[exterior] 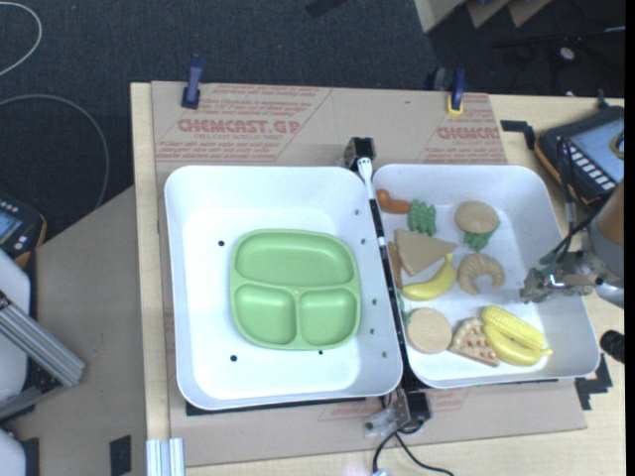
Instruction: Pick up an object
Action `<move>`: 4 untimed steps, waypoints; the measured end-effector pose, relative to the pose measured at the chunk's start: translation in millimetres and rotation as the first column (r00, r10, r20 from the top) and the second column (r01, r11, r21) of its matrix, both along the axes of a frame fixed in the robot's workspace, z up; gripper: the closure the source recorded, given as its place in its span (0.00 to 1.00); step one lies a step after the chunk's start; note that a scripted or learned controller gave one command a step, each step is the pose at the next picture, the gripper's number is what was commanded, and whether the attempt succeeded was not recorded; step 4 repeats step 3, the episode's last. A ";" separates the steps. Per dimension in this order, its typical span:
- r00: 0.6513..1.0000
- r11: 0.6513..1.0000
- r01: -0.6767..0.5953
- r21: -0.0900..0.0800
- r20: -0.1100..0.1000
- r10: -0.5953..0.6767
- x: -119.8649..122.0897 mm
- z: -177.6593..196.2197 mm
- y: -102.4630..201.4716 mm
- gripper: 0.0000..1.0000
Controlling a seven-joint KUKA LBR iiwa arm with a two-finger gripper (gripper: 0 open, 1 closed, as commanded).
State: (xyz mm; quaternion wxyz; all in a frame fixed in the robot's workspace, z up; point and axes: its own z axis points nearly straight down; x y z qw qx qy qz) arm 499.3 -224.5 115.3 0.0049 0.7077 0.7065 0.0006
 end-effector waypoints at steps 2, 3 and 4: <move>1.000 1.000 0.000 -0.003 0.004 0.000 0.7 20.0 -0.4 1.00; 1.000 1.000 0.000 -0.005 0.006 0.000 1.1 30.0 -0.5 1.00; 1.000 1.000 0.000 -0.005 0.006 0.000 1.1 30.0 -0.5 1.00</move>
